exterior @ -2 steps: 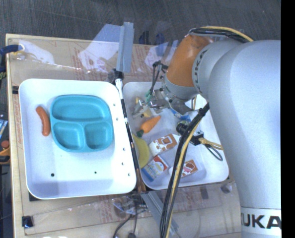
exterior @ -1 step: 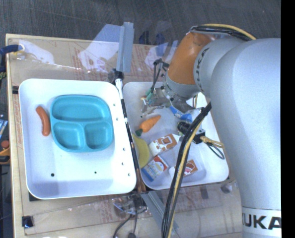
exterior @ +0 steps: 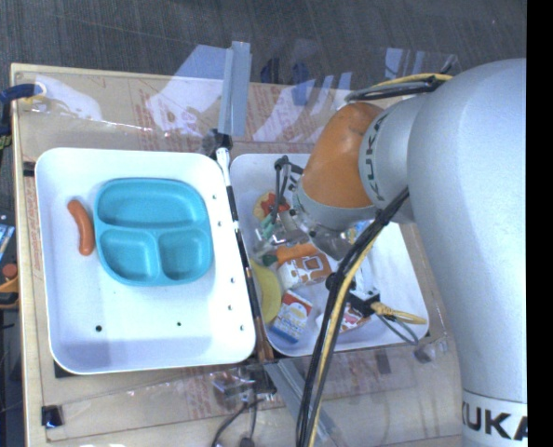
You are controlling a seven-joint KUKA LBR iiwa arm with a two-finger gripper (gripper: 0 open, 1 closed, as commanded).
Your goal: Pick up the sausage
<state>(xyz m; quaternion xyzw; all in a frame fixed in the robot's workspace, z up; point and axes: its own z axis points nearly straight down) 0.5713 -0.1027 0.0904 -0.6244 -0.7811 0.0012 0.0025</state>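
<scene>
Camera view: sausage (exterior: 81, 226) lies lengthwise top-to-bottom, beside blue tray (exterior: 154, 228).

Dark grey carpet floor (exterior: 90, 17) around a wooden bench (exterior: 118, 96)

blue three-compartment tray (exterior: 154, 229) in left white bin (exterior: 118, 343); assorted small packets (exterior: 300, 291) heaped in right white bin (exterior: 402, 315).

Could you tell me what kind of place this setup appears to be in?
Probably a robotics lab: a grey robot arm reaches over two white bins on a bench, with a sausage and toy-like clutter.
</scene>
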